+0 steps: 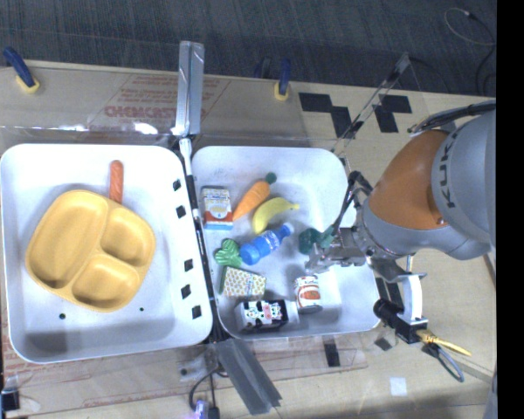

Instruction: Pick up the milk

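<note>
The milk (264, 314), a small carton with black and white cow patches, lies on its side at the front edge of the right bin (327, 166), close to the wall that divides the 2 bins. The gripper (325, 250) hangs over the right part of that bin, above and to the right of the milk and apart from it; whether it is open or closed I cannot tell, since the metal parts there blur together. The step in hand looks like the approach, with nothing yet grasped. To do it well, the arm should travel toward the front left corner of the bin and come down straight over the carton, closing across its narrow width. Neighbours crowd it: a small jar with a red label (308, 293) sits just beside it on the right, and a patterned packet (244, 282) lies just behind it. The front wall of the bin is close too, so a descent that drifts forward may strike the rim. A blue bottle (265, 244), a banana (273, 212) and a carrot (254, 197) lie further back, out of the way.
</note>
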`<state>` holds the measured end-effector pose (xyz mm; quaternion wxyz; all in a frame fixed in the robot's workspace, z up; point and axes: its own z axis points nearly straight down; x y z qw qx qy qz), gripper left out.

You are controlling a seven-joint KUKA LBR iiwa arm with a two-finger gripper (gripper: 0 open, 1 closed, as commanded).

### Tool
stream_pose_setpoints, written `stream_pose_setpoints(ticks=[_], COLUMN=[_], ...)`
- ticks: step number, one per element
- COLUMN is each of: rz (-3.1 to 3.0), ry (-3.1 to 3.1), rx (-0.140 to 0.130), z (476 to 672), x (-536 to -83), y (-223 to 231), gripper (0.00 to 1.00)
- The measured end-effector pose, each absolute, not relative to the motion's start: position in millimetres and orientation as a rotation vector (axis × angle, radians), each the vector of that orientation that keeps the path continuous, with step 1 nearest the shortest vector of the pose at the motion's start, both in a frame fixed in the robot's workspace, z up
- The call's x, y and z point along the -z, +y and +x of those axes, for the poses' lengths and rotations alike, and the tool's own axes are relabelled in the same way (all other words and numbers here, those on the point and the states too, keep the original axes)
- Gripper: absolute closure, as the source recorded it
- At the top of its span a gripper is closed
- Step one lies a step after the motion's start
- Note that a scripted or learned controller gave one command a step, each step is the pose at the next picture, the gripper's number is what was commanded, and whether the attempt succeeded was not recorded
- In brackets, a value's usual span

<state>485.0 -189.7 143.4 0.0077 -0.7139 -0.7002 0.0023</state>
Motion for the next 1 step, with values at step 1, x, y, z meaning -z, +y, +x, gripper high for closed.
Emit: stream_pose_setpoints(ticks=[1], rz=[-1.139], ry=[-2.926], rx=[-0.001], z=[478.1], x=[-245.9], y=[-160.9], gripper=[1.0])
